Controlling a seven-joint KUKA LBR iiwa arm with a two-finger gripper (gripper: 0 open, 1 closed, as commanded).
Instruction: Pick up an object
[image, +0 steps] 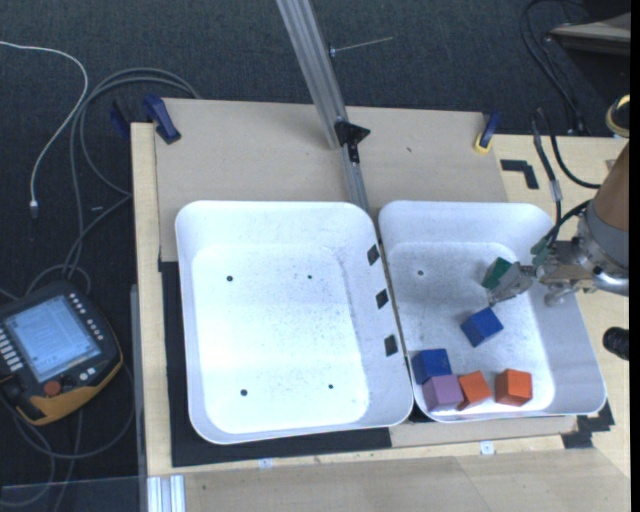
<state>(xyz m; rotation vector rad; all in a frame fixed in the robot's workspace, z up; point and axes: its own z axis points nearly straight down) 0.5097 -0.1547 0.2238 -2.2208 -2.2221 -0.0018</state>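
Along the lower edge of the right bin (570, 330), a purple block (442, 392), two orange blocks (474, 388) and a blue block (431, 363) sit bunched together, with a second blue block (482, 326) lying alone just above them. Higher, at the frame's right, the arm's pincer (512, 280) reaches in, pinching a green block (497, 272) between its fingers. The grasp appears made; the lift looks to be the step in hand. The next move calls for a steady rise clear of the bin. The left bin (200, 230) lies beyond on the tabletop (250, 150).
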